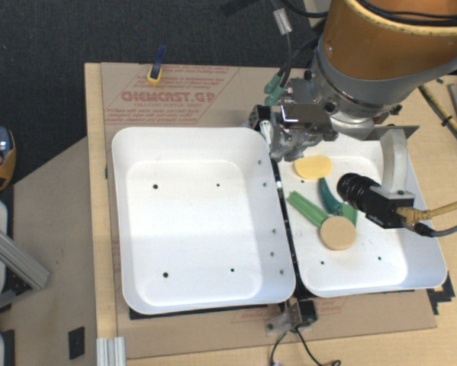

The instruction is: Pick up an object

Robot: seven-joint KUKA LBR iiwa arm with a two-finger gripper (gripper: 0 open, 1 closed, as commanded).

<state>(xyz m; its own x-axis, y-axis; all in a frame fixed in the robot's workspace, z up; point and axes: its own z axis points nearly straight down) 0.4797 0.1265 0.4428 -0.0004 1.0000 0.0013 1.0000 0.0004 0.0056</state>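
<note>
In the right bin (381,273) lie a pale yellow flat piece (313,166), a green stick (307,208), a teal curved piece (331,197) and a tan round disc (339,233). My gripper (293,145) hangs at the bin's far left corner, just left of the yellow piece and close above the bin floor. The big wrist body covers most of the gripper. I see nothing held between them.
The left bin (136,174) lies beside the right one, sharing a middle wall (283,219). Both rest on a cardboard sheet (175,90) with a small blue and yellow clip (157,65) at its far edge. A yellow cable (442,212) trails off right.
</note>
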